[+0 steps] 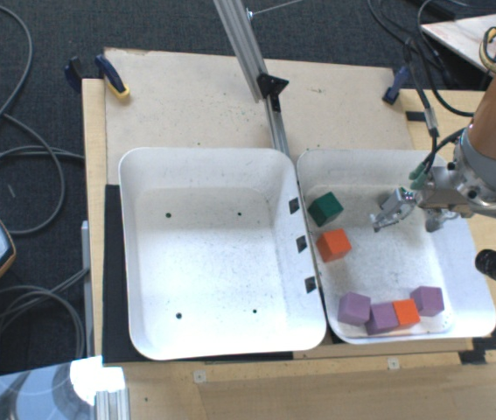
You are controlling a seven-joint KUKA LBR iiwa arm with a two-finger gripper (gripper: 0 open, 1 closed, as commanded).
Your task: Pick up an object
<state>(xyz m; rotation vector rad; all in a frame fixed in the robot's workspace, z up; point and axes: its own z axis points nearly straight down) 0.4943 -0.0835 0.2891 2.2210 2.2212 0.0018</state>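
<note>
Blocks, five in right bin; hand hovers above.

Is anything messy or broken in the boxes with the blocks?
Nothing looks broken or spilled. The green block and one orange block sit near the right bin's left wall, and three purple and orange blocks crowd its front edge. The left bin just has dark speckles. The gripper hangs over the right bin.
</note>
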